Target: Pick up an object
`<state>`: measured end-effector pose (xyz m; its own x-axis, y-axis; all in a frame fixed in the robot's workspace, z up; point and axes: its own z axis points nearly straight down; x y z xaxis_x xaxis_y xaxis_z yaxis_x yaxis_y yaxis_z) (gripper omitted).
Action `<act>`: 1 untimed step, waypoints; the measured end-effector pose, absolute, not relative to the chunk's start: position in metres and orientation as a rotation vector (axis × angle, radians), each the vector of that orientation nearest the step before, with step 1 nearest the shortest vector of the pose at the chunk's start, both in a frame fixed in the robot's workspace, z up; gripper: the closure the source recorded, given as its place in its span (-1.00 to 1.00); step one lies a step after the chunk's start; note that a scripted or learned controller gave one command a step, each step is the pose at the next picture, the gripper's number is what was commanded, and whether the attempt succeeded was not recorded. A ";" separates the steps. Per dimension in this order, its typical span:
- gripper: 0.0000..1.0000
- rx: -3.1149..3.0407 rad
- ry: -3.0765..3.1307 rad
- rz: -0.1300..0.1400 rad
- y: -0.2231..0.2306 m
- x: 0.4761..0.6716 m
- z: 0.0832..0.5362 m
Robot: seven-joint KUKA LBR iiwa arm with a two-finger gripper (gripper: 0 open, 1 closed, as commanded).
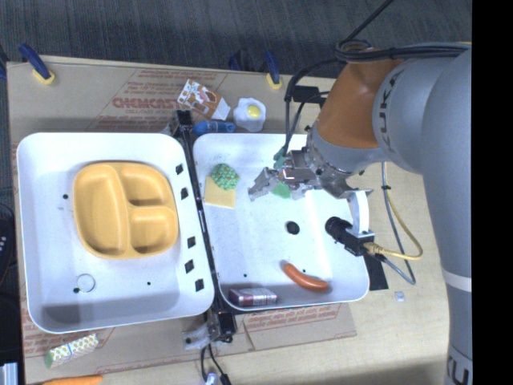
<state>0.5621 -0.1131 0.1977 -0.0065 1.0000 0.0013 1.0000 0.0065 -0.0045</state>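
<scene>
Right bin (240, 239), pickable items: yellow sponge-like square (220, 192) at 10 o'clock, lying flat, with a green knobbly ball (225, 175) touching its upper edge. Green item (282, 188) at 12 o'clock, partly hidden, shape unclear. Small dark disc (292, 228) near centre. Orange sausage (304, 277) at 5 o'clock, lying flat. Dark cylindrical tube (252, 297) on its side at 7 o'clock, against the near wall.

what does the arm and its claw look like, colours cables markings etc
The arm is thick, rounded and grey, with an orange band above the wrist and dark lettering on the grey shell beside it. Black cables loop over the band; a yellow cable curls out lower down. The claw is a small grey metal assembly, and a black cylindrical part sticks out beneath the wrist.
</scene>
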 end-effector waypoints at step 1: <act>-1.00 -2.196 -2.240 0.004 -0.158 0.475 0.091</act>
